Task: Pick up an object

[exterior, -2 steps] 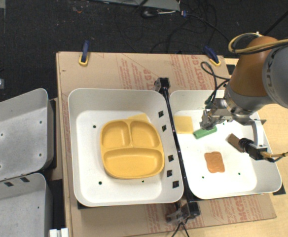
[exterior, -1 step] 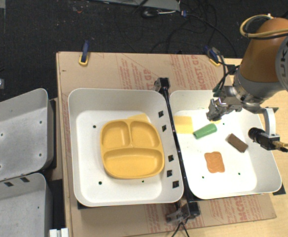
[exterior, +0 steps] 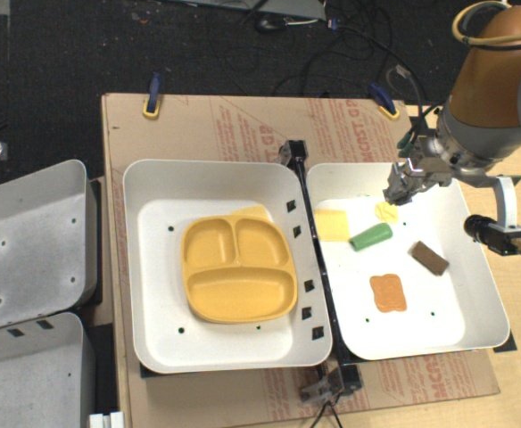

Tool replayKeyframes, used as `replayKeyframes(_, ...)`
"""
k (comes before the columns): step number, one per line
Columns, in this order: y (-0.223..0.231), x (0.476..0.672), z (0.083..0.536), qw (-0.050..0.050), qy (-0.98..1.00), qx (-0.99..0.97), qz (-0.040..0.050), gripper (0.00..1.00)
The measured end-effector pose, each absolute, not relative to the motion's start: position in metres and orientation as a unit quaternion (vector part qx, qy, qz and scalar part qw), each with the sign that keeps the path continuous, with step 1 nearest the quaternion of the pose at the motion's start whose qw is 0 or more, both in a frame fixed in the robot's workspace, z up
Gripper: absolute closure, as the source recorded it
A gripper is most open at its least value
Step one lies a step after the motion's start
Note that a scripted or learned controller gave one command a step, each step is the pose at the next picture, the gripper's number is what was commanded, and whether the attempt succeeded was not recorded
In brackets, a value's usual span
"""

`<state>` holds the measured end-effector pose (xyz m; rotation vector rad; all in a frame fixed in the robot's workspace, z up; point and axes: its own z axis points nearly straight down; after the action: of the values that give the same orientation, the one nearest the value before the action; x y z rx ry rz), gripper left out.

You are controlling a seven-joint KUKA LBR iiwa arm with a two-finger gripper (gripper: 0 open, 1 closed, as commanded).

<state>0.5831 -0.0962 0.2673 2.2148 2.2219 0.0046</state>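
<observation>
1. Left bin [exterior: 144,266] is carrying a yellow divided tray [exterior: 239,269], well apart from the tool.
2. Right bin [exterior: 475,328] is holding a pale yellow block [exterior: 331,225], a green cylinder [exterior: 370,236], an orange piece [exterior: 388,292] and a brown block [exterior: 428,258].
3. Green cylinder is lying with its long axis slanting up toward the right, just down-left of the tool.
4. Tool [exterior: 401,191] is hanging over a small yellow piece [exterior: 386,211] at the bin's far side; finger spacing: cannot tell; nothing seen in it.

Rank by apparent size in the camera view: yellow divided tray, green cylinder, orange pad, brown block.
1. yellow divided tray
2. orange pad
3. green cylinder and brown block: look alike, not ranked.
</observation>
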Motion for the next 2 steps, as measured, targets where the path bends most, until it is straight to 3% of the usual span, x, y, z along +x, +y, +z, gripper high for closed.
replayKeyframes(2, 0.020, 0.569, 0.269, -0.001, 0.710, 0.704, 0.0000, 1.00)
